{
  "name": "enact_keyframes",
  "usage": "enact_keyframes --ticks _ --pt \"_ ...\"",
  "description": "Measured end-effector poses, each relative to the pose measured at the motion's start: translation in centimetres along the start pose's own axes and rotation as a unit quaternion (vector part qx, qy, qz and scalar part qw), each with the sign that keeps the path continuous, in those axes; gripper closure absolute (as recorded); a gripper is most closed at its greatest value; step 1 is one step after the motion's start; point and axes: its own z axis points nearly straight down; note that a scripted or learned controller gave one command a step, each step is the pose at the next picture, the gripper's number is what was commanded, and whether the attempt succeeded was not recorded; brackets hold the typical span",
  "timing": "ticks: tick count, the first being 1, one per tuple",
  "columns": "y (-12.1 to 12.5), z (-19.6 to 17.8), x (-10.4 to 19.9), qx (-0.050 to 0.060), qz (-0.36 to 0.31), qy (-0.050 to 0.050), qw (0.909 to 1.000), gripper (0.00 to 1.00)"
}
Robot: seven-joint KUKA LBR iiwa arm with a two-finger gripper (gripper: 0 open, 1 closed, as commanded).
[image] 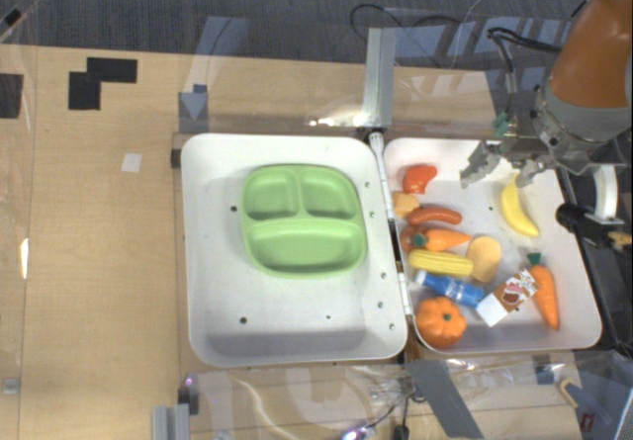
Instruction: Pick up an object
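1. Pumpkin [441,321]: small, orange, green stem; at the near edge of the right bin [584,334], well below and left of the gripper [503,168].
2. Blue-and-white packet [457,293]: lies just above the pumpkin, tilted.
3. Carrot [545,294]: orange, green top; below the gripper, slightly right, beside a small red-and-white carton [517,290].
4. Corn cob [441,263], round tan piece [484,252], sausage [433,217]: clustered below and left of the gripper.
5. Red tomato-like piece [419,177]: left of the gripper, near it, apart.
6. Banana [518,211]: yellow, curved, lying flat; just below the gripper, slightly right, not between the fingers.
7. Gripper: fingers spread apart, pointing down over the far part of the right bin, nothing held.
8. Left bin [213,329]: well left of the gripper; contains a green divided plate [302,220].
9. Worktop [89,260]: pale wood.
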Motion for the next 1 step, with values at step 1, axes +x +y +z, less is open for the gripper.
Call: enact_keyframes --ticks 1 --pt "0.32 9.25 -9.69 0.0 -0.063 -0.001 0.998 0.0"
